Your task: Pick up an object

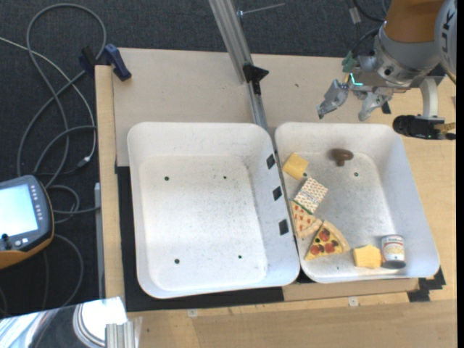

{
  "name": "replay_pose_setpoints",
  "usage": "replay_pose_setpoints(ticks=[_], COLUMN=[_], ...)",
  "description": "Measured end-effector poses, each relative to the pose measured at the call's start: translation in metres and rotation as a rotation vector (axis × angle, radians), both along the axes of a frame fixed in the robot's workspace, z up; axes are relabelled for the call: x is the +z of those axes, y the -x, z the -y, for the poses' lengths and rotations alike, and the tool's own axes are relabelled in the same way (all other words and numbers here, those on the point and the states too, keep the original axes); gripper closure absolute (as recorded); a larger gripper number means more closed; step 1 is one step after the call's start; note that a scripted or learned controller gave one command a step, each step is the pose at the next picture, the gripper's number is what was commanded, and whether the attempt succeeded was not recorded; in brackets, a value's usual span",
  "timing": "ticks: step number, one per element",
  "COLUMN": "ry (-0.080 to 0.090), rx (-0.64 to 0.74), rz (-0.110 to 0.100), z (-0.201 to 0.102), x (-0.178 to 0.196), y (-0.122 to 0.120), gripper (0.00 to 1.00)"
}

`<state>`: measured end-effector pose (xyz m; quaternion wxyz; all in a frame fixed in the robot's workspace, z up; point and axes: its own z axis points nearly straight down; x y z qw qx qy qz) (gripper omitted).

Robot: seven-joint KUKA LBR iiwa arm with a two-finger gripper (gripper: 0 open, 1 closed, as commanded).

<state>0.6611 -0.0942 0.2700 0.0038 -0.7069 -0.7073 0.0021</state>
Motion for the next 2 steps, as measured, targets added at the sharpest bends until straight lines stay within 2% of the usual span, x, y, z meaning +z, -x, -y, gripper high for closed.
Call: replay_pose_setpoints(ticks=[1, 2], ry=[0.001, 0.001], rx=[0.001, 0.001], rz=[0.004, 0.001], z=[0.000, -0.007], x=[0.003, -0.044], y=[0.000, 0.006], gripper=[0.00, 0.00])
